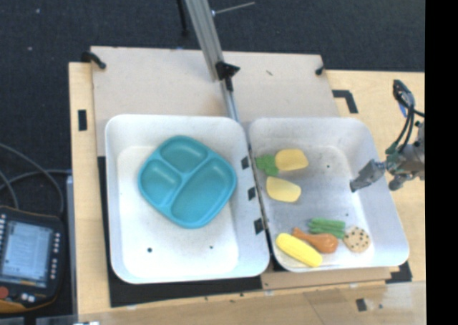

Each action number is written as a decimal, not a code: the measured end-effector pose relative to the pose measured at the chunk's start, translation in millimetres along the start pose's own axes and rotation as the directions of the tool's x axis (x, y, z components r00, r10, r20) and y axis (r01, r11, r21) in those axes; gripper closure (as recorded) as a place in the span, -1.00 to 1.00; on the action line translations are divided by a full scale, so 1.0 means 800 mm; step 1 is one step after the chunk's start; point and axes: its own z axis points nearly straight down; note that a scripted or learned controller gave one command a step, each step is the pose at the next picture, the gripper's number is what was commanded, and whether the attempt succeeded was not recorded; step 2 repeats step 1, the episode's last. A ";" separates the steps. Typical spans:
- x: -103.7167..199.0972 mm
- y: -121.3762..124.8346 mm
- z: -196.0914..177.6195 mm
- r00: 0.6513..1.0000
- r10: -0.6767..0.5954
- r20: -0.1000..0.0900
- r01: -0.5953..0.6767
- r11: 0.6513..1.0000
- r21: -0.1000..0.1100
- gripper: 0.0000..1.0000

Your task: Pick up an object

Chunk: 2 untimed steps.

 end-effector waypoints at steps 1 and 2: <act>0.000 0.000 0.000 1.000 0.001 0.000 -0.001 1.000 0.000 -1.00; 0.000 0.000 0.000 1.000 0.001 0.000 -0.001 1.000 0.000 -1.00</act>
